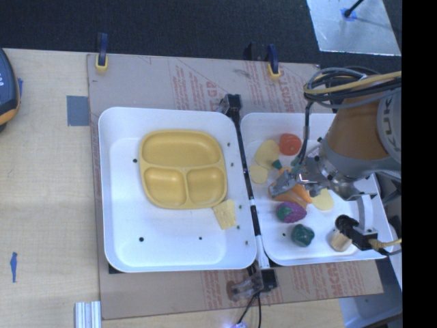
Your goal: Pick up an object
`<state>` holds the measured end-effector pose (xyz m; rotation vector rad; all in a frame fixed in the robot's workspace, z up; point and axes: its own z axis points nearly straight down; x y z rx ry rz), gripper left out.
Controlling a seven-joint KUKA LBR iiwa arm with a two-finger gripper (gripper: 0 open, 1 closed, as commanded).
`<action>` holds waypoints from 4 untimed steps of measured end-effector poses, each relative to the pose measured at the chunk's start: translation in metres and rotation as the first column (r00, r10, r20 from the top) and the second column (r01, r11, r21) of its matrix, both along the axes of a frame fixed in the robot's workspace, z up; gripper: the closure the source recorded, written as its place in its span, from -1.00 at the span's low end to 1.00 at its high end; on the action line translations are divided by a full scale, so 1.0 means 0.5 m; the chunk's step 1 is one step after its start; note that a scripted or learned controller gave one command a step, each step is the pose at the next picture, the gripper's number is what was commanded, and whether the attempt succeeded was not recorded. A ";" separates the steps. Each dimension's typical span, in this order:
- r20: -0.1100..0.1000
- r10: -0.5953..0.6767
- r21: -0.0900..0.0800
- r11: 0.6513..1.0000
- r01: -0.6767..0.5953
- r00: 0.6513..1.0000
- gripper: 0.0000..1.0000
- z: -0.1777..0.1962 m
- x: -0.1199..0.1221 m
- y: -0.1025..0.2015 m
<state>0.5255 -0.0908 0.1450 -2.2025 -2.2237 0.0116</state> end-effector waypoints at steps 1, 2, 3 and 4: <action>0.004 -0.002 -0.004 1.000 0.002 1.000 -1.00 -0.119 0.070 -0.011; -0.003 -0.006 -0.003 1.000 0.006 1.000 1.00 -0.101 0.066 -0.015; 0.012 -0.002 -0.003 1.000 0.002 1.000 1.00 0.095 0.161 0.084; 0.000 -0.005 -0.002 1.000 0.005 1.000 1.00 0.118 0.109 0.112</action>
